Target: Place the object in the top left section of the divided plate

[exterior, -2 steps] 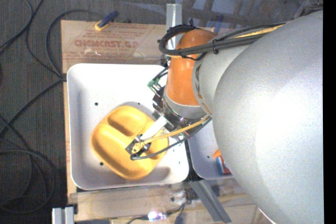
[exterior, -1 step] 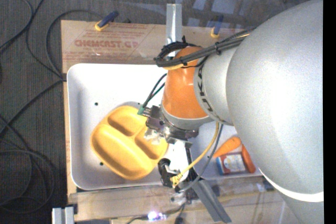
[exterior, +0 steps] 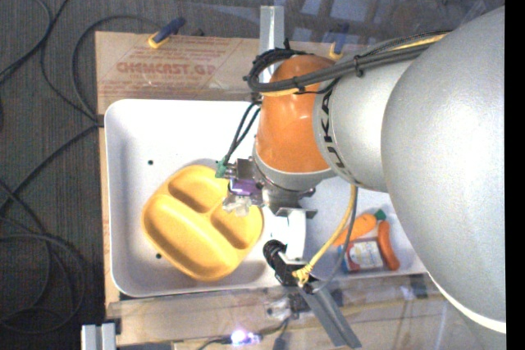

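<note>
A yellow divided plate (exterior: 190,235) lies tilted in the left white bin (exterior: 131,143), towards its front. My gripper (exterior: 240,197) hangs over the plate's right part, near the ridge where its sections meet. The wrist and the orange band (exterior: 291,123) of the arm stand right above it and hide what lies under it. I cannot make out any object in the gripper. The plate sections that show look bare.
In the right bin, a small orange carrot (exterior: 362,224), a red-orange item (exterior: 387,246) and a white packet (exterior: 364,255) lie beside the arm. The big grey arm covers most of the right bin. Cables (exterior: 283,258) hang at the bins' front edge.
</note>
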`<state>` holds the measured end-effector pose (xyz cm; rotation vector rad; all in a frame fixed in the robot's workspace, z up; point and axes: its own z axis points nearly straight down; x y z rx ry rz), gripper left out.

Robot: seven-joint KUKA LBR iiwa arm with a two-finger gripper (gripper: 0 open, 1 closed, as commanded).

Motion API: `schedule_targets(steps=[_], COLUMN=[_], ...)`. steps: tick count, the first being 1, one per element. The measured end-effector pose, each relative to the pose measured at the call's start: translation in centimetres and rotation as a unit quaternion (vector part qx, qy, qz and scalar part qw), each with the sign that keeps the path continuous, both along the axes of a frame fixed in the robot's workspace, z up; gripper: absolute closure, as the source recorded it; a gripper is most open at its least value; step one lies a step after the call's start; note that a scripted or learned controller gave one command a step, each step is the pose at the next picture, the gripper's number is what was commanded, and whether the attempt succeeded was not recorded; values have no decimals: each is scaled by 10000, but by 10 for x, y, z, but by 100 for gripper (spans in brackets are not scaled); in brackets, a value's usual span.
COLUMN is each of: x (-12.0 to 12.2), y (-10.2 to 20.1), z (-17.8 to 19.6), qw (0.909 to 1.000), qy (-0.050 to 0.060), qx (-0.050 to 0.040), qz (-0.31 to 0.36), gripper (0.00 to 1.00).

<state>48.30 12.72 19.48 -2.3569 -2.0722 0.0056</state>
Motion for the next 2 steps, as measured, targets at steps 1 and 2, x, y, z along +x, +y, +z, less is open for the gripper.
schedule_targets(steps=[1,2], x=[21,17], y=[-28,25], z=[103,16], qw=[9981,9920], qy=[-13,6], qx=[-17,2], qz=[610,1264], gripper=[100,100])
